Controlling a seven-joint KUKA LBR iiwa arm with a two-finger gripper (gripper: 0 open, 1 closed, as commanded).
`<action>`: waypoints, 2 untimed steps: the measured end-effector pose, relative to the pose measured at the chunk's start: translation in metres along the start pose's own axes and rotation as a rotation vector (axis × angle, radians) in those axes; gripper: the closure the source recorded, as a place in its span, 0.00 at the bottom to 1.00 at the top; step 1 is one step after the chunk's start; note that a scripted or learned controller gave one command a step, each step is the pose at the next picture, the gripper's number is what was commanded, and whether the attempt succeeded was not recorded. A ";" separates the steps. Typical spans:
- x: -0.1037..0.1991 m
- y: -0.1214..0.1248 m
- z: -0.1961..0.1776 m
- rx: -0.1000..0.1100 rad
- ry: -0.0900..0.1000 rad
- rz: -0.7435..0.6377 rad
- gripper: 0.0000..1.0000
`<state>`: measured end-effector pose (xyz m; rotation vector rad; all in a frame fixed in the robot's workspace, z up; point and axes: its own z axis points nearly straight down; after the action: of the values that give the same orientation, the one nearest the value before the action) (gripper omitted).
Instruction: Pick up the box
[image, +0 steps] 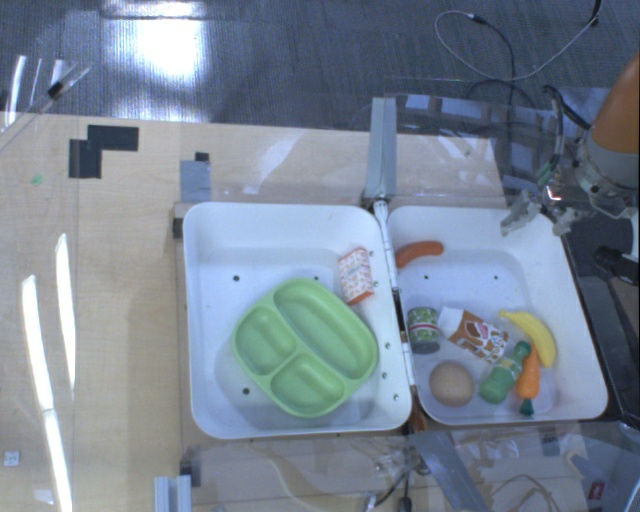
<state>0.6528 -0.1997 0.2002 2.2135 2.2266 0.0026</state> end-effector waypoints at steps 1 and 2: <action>0.071 -0.022 0.100 0.002 0.001 0.225 0.00; 0.001 -0.055 0.112 -0.003 0.001 0.151 0.00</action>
<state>0.5984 -0.1993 0.0881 2.3739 2.0531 0.0072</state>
